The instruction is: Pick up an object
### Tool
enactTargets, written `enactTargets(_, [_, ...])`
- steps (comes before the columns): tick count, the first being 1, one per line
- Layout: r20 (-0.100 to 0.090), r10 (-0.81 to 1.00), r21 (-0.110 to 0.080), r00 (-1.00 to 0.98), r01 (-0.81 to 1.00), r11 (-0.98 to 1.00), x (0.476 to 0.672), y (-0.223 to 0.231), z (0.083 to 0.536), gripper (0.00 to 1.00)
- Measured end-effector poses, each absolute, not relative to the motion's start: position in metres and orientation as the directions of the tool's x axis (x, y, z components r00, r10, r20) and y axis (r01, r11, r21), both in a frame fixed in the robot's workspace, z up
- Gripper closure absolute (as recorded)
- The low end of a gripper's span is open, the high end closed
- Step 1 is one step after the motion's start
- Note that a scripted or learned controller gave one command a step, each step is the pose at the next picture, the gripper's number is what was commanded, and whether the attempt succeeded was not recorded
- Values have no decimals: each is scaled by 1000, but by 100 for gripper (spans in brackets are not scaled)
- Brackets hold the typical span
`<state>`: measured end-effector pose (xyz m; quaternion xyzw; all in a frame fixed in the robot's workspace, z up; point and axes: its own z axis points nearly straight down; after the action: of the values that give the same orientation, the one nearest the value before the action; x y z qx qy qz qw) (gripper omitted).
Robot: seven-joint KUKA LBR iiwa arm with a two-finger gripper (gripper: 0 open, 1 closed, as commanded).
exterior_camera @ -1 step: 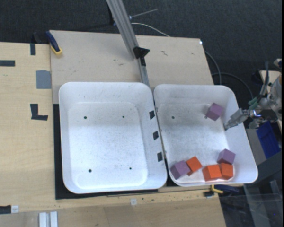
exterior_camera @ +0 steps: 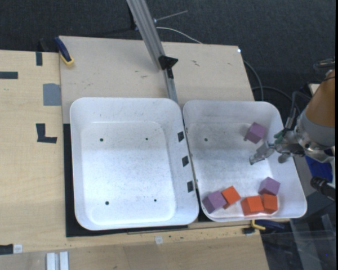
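Robotics lab test cell, my workstation. Evidence: plywood bench point(exterior_camera: 22, 151) marked with black tape patches; two shallow white bins point(exterior_camera: 124, 162) set side by side on it; aluminium extrusion mast point(exterior_camera: 149, 32) clamped at rear edge; loose cables point(exterior_camera: 253, 77) trailing over dark carpet point(exterior_camera: 259, 16); plain foam blocks point(exterior_camera: 253, 205) as test pieces.

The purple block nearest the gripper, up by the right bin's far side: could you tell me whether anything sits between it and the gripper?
Nothing visible does. The purple block lies alone on the right bin floor, and the gripper hangs just beside it, toward the camera. The other blocks cluster along the near wall.
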<state>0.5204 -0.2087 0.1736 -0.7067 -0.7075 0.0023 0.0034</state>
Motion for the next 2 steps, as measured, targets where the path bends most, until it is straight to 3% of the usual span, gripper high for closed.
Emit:
enactTargets(1, [0, 1000, -4, -1, 1000, 1, 532, -209, 88, 0])
enactTargets(2, [0, 1000, -2, -2, 1000, 2, 532, -209, 92, 0])
